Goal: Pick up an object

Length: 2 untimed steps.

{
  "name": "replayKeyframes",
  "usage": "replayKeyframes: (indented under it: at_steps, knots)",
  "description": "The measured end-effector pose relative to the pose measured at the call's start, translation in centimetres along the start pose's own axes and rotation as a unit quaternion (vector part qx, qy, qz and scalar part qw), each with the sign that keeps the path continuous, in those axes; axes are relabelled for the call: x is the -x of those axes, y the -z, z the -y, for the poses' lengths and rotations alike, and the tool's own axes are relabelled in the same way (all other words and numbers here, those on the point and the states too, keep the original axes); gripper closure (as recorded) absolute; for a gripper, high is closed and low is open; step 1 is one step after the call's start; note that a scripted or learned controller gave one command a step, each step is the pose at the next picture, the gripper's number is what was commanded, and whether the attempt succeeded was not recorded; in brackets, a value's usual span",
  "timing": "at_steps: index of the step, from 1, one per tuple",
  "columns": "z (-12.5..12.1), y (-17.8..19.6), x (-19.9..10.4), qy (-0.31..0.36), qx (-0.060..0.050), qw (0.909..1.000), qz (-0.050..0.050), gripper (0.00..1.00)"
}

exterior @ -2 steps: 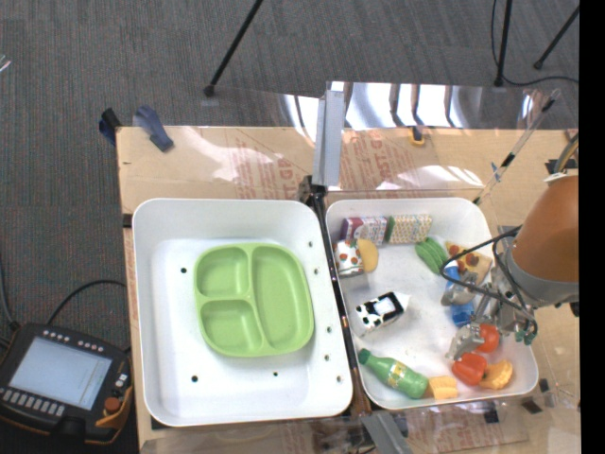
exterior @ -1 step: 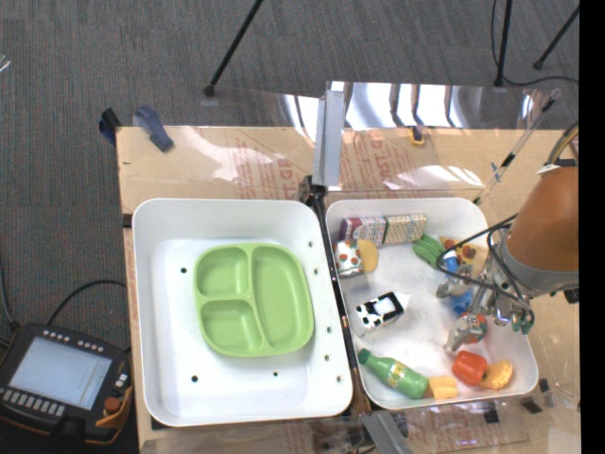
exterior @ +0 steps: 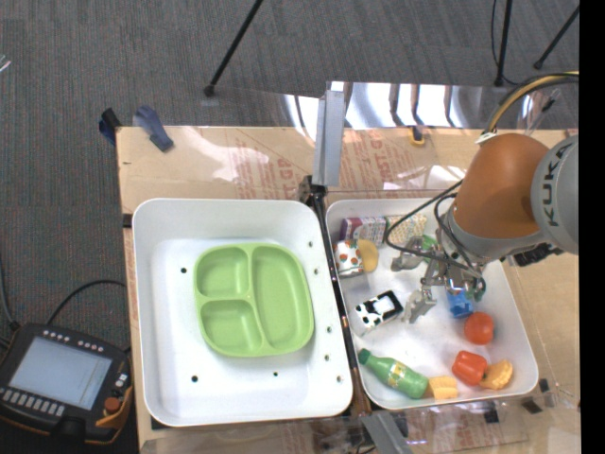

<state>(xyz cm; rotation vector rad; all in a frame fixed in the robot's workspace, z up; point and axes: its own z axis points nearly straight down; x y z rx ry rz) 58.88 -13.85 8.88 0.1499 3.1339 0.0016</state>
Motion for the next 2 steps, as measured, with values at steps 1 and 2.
replayKeyframes:
  at_steps: [1,2]
  knots:
    - [8.6,-0.2,-8.3,-0.004,0.000,1.0000,-0.004,0.00]
    - [1.8,-0.1,-3.6,0.057,0.001,0.9984,-0.002,0.00]
